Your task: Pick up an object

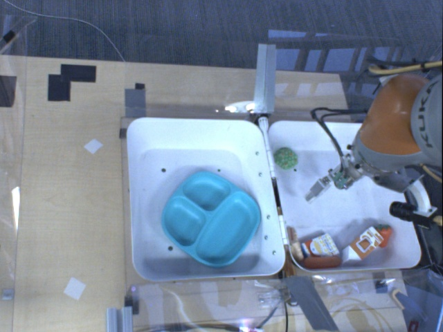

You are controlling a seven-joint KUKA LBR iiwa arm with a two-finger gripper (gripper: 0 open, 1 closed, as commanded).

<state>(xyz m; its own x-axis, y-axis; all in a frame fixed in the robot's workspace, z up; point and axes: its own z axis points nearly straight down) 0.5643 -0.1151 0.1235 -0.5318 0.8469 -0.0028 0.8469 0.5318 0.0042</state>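
The worktop (62, 206) is carrying two white bins. The left bin (149, 144) is holding a blue divided plate (211, 218). Over the right bin (311, 144), the pincer (317, 189) is hovering narrow and empty, near a green ball (285, 158).

Light wood surface (69, 206) carries two white bins side by side: left bin (142, 185) and right bin (408, 254), touching along a middle seam. Black tape patches (69, 81) sit on the far left of the surface, small pale squares (93, 145) lie left of the left bin. Grey carpet floor (208, 12) runs along the far edge, thin cable (97, 30) across it.
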